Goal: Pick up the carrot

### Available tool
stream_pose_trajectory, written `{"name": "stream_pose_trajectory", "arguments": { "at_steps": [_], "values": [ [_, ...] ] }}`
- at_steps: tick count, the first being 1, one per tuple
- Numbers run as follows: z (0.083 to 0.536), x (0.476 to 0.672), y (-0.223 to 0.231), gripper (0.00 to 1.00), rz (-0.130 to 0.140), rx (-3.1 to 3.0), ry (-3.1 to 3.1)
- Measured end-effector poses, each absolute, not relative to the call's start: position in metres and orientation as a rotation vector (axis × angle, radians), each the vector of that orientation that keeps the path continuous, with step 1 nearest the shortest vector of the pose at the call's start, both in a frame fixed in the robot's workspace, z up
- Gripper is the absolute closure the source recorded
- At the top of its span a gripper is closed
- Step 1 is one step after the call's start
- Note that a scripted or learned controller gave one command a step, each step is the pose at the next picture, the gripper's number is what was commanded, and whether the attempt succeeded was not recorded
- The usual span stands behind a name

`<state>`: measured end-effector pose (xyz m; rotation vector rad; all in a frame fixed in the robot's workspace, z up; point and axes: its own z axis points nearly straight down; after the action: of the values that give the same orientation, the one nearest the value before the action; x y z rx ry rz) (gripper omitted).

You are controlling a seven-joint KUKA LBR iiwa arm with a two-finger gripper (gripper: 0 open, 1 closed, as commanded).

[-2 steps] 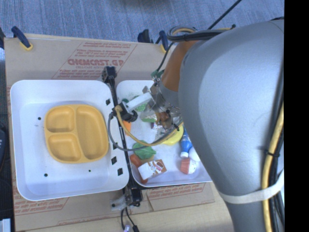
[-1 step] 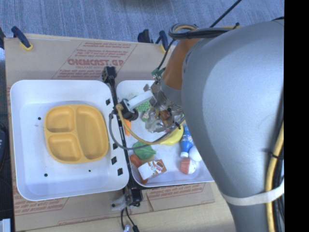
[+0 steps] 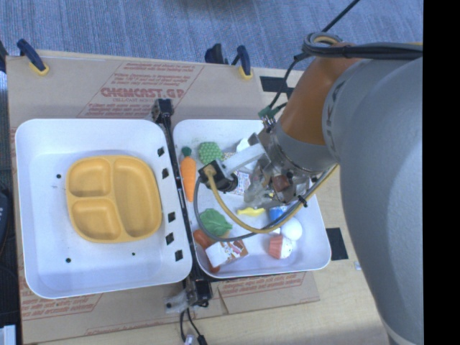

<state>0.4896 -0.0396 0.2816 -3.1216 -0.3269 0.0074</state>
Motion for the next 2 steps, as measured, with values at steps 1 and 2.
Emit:
{"name": "stream_pose_trajectory", "arguments": {
  "at_steps": [1, 2],
  "values": [
    [0.190, 0.475, -0.024, 1.00, 0.011, -3.115, -0.374],
    [0.278, 0.476, -0.047, 1.00, 0.006, -3.072, -0.647]
  ]
}}
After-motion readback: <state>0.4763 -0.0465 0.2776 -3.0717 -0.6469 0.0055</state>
